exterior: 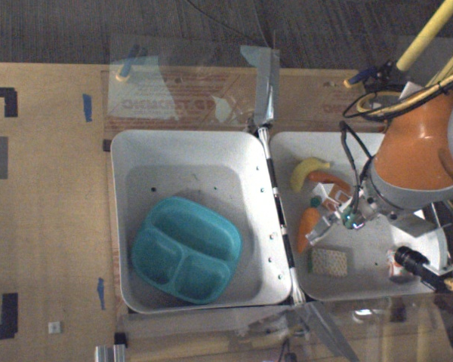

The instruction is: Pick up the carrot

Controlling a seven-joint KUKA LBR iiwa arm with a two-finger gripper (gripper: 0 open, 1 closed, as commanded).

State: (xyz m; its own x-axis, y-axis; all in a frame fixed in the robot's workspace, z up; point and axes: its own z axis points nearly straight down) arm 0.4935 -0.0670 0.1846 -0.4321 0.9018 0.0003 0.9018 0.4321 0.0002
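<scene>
1. Nearest the camera is the grey robot arm with its orange band, reaching in from the right over the right-hand shallow white bin.
2. Its two-finger claw hangs low in that bin; whether the fingers are apart or together cannot be told.
3. The small orange carrot with a green top lies on the bin floor just left of the claw, seemingly touching it. Its long axis runs roughly up and down the view, green end farther away.
4. Judgement: the claw must straddle the carrot across its width.
5. Nearby: a yellow banana, a speckled beige sponge.
6. The left bin holds a teal divided plate.
7. Reddish printing on the bench behind the bins is unreadable.
</scene>
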